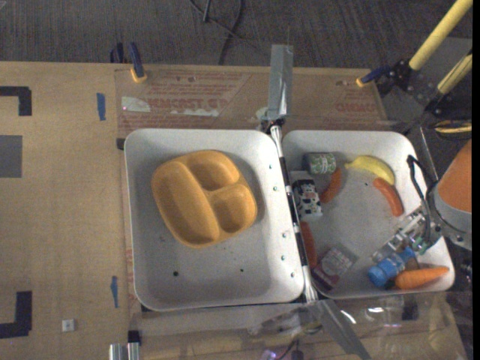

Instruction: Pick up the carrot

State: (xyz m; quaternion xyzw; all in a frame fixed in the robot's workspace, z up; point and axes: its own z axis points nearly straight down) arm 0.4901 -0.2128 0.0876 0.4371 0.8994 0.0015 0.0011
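The pincer (409, 235) hangs low in the right bin (352, 223) — whether it is wide or narrow, I cannot tell. Just below it lies the carrot (422, 277), beside a blue bottle (386, 269). Further left — a yellow divided plate (204, 197) in the left bin (142, 223).

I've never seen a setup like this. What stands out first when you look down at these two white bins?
The big yellow divided plate draws the eye, lying alone in the left bin. The right bin is crowded with small things: a yellow banana near its far edge, a green can beside that, and an orange carrot in the near right corner. The robot's hand reaches in from the right, just above the carrot and a blue object.
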